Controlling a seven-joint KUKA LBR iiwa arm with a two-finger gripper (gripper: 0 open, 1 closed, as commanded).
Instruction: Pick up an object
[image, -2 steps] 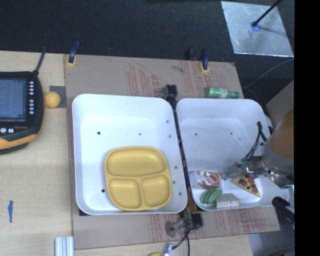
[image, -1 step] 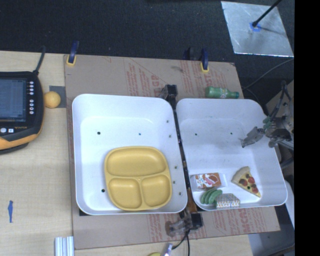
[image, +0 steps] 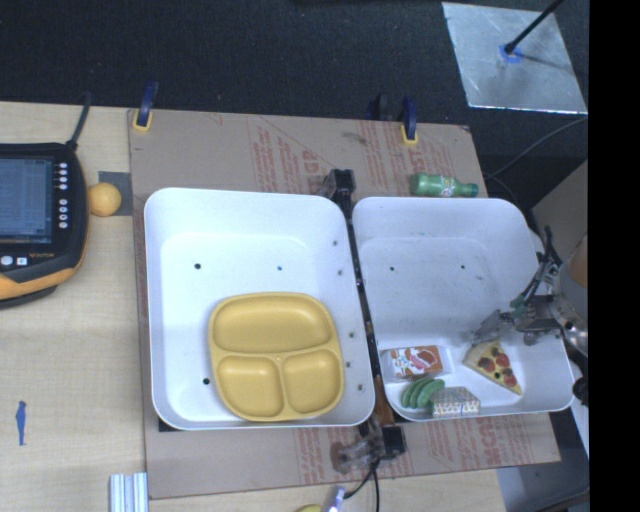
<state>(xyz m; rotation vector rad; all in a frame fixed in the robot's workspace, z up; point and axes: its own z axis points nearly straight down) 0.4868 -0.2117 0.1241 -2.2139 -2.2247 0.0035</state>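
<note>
The gripper (image: 512, 318) is positioned at the right edge of the right bin (image: 440, 240), above the bin floor, with only part of the arm in frame. The gripper's state cannot be determined from this view; no object is seen in its grasp. The objects lie in the front portion of the right bin. A pizza slice (image: 493, 366) rests near the front right corner, just below the gripper and apart from it. A red-and-white packet (image: 413, 361) lies near the front left corner, close to the divider between the bins. A green vegetable (image: 422, 392) lies just in front of the packet, and a small patterned box (image: 455, 403) lies beside it against the front edge. The left bin (image: 250, 230) carries a yellow compartment tray (image: 276, 355) in its front half. A green bottle (image: 444, 185) lies on the cardboard sheet (image: 250, 150) behind the right bin. A teach pendant (image: 35, 220) and an orange ball (image: 104, 198) sit on the bench at the left edge.
</note>
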